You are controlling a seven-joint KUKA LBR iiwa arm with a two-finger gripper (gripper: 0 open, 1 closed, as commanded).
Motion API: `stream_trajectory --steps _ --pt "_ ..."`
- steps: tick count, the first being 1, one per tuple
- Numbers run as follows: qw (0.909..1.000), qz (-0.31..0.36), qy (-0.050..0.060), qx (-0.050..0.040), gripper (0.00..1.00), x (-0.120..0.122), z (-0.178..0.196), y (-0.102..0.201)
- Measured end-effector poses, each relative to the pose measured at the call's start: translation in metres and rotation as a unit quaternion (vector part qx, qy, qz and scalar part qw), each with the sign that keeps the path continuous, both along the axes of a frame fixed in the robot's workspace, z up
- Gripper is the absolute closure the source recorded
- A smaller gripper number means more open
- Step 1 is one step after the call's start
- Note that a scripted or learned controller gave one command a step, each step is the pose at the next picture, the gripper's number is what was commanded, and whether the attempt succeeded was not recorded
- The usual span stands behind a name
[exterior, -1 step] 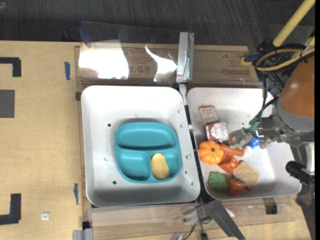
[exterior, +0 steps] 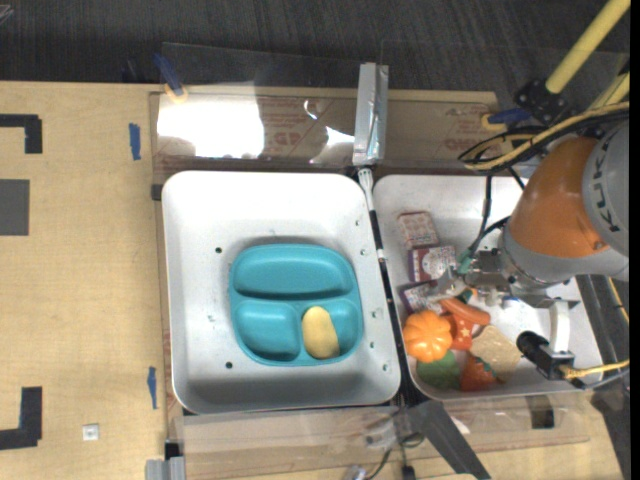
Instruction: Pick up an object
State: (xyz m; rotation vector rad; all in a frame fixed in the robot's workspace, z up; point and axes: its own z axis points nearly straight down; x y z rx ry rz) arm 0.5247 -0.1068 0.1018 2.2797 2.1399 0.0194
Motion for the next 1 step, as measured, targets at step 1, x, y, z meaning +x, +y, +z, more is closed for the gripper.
stream_trajectory --steps 1 --pt "0.9987 0.051 0.003 0.0002 0.0 0.0435 -0.0088 0.0007"
